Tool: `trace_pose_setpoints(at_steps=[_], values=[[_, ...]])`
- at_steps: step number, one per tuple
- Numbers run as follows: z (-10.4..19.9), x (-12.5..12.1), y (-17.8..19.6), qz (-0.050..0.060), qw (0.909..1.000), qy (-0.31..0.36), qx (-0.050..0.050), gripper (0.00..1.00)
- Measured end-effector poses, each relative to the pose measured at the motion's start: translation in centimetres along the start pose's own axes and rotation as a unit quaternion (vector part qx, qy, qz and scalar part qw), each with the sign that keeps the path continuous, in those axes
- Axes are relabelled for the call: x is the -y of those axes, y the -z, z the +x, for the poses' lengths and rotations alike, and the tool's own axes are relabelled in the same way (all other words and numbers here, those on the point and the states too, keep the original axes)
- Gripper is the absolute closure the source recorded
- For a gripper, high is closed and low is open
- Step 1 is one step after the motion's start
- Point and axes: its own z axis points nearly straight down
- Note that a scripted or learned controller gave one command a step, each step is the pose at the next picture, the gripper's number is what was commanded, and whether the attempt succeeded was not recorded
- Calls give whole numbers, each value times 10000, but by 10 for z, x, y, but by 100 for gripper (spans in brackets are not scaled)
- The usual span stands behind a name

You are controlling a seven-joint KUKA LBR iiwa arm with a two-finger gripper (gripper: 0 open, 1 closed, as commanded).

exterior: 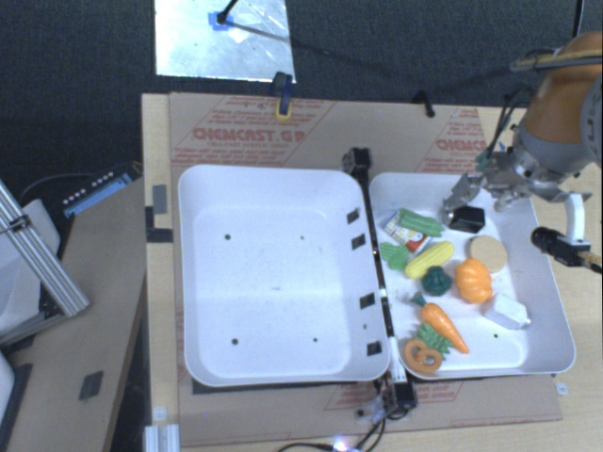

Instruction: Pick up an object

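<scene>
In the camera view the hand [468, 207] hangs low over the far part of the right bin [551, 347], just above a black block [466, 219]. The toy corn [429, 258], green pepper [419, 222], pumpkin [474, 282] and carrot [444, 327] lie close together nearer, so I judge that a descent a little off could push the block against the pepper or close on nothing. I cannot tell how far the hand is open, and nothing is seen inside it; the left bin [203, 252] stands beside on the counter [236, 121].

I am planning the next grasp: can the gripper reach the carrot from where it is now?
Probably yes. The carrot lies uncovered in the right bin, and the gripper hovers over that bin's far end; the green vegetable crowds it.
</scene>
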Motion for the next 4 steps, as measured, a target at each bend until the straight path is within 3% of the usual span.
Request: trace_pose_setpoints(at_steps=[1, 2, 3, 4], values=[[46, -23, -83, -81, 10000, 1, 6, 0], [69, 5, -96, -33, 10000, 4, -3, 0], [68, 4, -86, -42, 10000, 8, -6, 100], [68, 4, -86, -40, 10000, 9, -4, 0]])
